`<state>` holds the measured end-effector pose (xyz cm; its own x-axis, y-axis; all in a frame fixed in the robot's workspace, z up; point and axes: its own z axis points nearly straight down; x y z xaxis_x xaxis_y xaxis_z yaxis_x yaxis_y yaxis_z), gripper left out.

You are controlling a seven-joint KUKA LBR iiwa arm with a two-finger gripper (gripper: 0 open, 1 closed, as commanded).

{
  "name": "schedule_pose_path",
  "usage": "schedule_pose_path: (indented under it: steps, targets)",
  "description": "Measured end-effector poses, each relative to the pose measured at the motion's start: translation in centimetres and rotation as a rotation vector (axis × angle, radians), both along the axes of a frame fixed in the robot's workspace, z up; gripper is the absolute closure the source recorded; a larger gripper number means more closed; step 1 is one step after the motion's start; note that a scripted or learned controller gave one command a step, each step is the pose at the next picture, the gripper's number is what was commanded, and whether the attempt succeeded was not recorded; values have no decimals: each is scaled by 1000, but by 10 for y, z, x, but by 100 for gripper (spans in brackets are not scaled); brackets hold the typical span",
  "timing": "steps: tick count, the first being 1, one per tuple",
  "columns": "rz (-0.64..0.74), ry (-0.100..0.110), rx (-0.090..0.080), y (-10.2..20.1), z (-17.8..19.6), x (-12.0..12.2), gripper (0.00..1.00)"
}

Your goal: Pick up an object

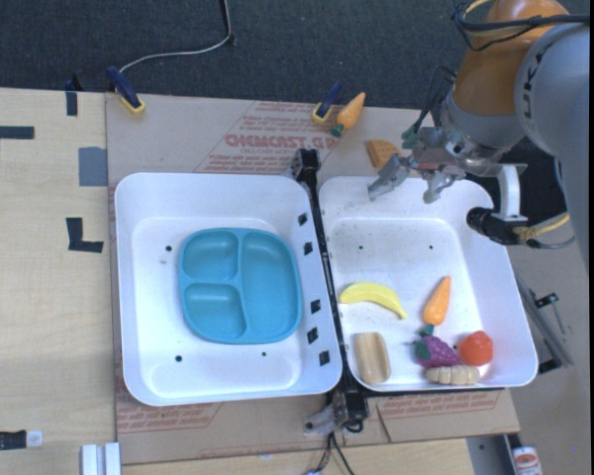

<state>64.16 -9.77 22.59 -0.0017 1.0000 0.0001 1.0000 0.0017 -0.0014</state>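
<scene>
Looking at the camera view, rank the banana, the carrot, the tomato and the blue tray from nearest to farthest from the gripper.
From the gripper:
1. Carrot, right bin, below the gripper.
2. Banana, right bin, near the divider; close to the carrot's distance.
3. Tomato, right bin's near corner.
4. Blue tray, left bin.

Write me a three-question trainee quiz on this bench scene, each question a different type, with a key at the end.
1. True or false: the blue divided tray lies in the left bin.
2. Multiple choice: which item in the right bin lies nearest the divider between the bins? A) tomato B) banana C) carrot
3. Fill in: the gripper hangs over the right bin's ____ edge, apart from the toy food.

Key
1. True
2. B
3. Far (the top edge in the camera view); its fingers are spread and hold nothing.
</scene>
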Motion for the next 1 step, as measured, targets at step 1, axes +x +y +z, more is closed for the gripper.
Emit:
schedule_pose_path:
  steps: [1]
  targets:
    - [-1,2,0,-27,-131,-16,0]
